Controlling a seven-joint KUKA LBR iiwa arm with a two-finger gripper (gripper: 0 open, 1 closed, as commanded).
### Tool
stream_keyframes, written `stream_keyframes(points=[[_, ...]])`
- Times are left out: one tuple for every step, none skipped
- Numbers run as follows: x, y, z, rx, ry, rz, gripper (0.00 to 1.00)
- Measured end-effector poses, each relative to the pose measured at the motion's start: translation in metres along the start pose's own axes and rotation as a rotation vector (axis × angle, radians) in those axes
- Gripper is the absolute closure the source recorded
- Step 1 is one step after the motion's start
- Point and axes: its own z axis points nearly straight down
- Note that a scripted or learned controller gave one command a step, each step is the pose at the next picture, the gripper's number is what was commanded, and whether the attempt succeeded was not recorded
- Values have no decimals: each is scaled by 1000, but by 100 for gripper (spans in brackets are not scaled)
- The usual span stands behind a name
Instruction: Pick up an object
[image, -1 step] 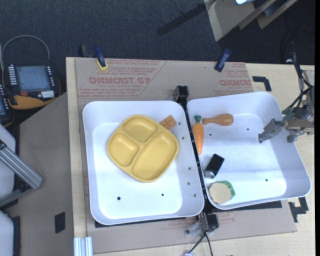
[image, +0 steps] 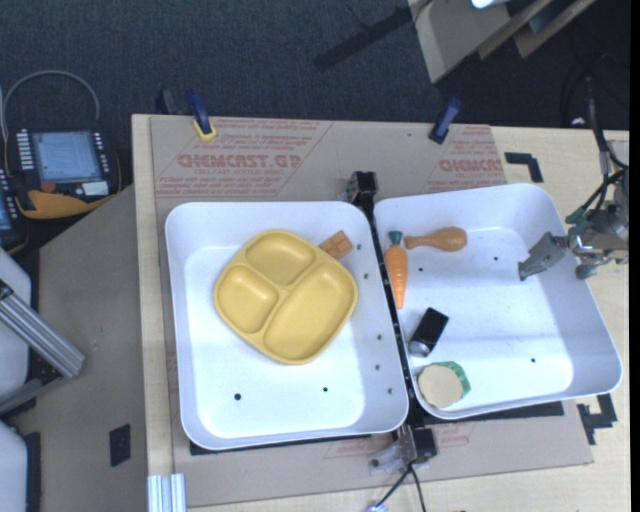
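round disc (image: 442, 384): nearest item, bottom-left corner of right bin, cream top with green edge, tucked against the wall, likely awkward to grab there
black block (image: 430, 329): just above the disc, close to the divider, tilted, apart from the carrot
carrot (image: 397, 272): orange, green tip pointing up, lying lengthwise along the divider side of right bin; a likely pick target, though close to the wall
wooden handle piece (image: 436, 239): tan, lying crosswise near the carrot's top, almost touching the green tip
right bin (image: 560, 360): white, shallow, all loose items bunched along its left side; middle and right floor bare
left bin (image: 200, 380): white, holding the plate, lower floor bare
yellow plate (image: 286, 295): three compartments, sitting flat in upper middle of left bin, nothing in it
small brown block (image: 336, 243): at the plate's upper right rim, partly hidden by it
claw (image: 540, 258): grey, reaching in from right edge over right bin's far-right side, well apart from every item; whether spread or pressed together cannot tell, nothing visibly between the tips
step judged: approach only, nothing picked yet
surface (image: 300, 150): pale board with red print, clamped at far edge by blue clips to keep it still
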Motion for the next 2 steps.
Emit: stream_keyframes(points=[[-4,8,51,6,2,0,0],[6,6,103,2,1,0,0]])
